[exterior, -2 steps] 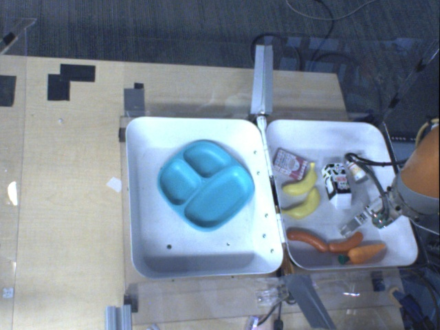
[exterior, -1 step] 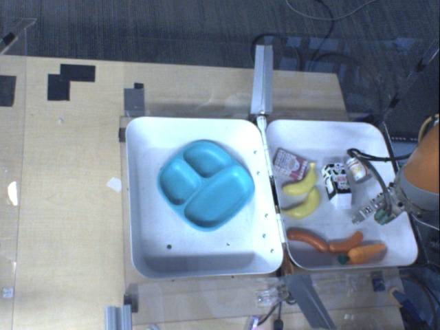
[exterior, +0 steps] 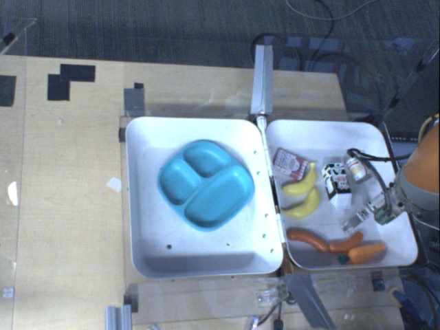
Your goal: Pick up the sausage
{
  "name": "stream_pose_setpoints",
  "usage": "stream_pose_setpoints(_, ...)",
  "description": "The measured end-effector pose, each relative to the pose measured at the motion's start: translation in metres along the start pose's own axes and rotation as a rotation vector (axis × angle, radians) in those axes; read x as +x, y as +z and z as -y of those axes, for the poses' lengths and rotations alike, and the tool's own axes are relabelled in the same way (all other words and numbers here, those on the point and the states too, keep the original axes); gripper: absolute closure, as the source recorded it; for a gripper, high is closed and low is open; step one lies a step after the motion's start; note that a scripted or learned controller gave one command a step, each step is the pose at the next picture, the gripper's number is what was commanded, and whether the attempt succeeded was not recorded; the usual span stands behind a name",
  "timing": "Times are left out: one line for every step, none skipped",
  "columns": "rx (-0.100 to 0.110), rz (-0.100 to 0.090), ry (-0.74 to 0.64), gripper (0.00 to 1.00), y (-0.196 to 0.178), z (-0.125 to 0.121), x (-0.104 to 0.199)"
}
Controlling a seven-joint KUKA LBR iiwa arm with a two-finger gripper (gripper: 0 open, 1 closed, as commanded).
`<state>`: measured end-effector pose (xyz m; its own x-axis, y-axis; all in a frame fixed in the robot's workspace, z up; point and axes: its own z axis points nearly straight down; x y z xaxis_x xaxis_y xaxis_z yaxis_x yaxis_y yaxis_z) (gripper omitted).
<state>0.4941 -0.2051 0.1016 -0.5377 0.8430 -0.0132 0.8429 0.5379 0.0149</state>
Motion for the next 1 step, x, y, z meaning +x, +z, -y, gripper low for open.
stream_pose_setpoints(0.006,-0.002,-0.017,0.00,0.0120,0.0031,0.0009)
